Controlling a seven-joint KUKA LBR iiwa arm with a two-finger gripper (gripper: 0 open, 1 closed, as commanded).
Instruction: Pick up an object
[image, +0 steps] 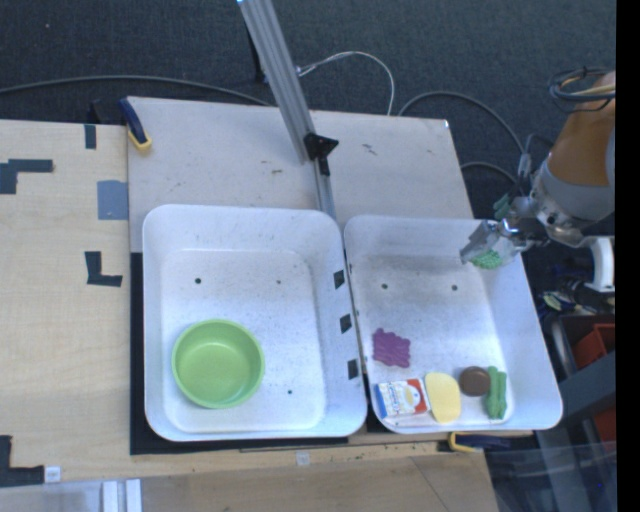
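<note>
**Gripper at the right bin's far rim with something green**

Two white bins side by side. The left bin (160, 240) has a green bowl (218, 363) near its front-left corner. The right bin (520, 300) has a purple piece (391, 348), a red-white packet (401, 398), a yellow piece (443, 396), a brown ball (474, 380) and a green veggie (496, 392) along the front. The gripper (487, 250) sits over the far right rim, fingers clamped on a small green thing (489, 260).

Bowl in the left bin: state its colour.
Light green bowl, shown in the camera view.
</note>
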